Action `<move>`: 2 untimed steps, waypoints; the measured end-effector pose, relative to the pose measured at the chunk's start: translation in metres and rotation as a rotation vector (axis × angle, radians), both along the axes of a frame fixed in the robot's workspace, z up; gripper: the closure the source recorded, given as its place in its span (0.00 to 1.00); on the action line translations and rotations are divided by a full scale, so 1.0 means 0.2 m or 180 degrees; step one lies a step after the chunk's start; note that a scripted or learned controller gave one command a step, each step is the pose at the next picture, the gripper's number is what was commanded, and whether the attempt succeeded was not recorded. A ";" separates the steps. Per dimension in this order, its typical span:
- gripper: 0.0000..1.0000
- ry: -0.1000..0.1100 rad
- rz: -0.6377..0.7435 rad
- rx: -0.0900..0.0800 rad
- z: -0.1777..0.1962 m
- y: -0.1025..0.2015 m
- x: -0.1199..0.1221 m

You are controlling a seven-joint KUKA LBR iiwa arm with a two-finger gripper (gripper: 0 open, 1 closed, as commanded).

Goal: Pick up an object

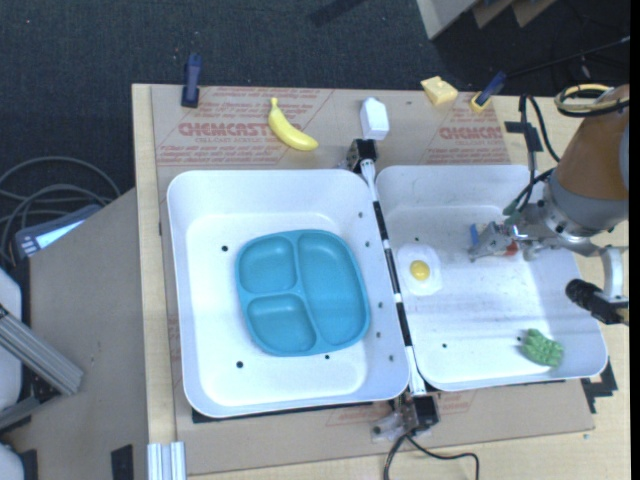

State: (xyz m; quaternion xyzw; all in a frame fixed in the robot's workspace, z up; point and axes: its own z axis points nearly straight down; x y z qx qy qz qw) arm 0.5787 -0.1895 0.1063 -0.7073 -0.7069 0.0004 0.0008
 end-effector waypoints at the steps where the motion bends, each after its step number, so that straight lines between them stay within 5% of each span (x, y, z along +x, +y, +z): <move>1: 0.00 -0.0031 0.0003 -0.0016 -0.08 0.00 0.18; 2: 1.00 -0.0059 0.0008 -0.0020 -0.02 0.00 0.19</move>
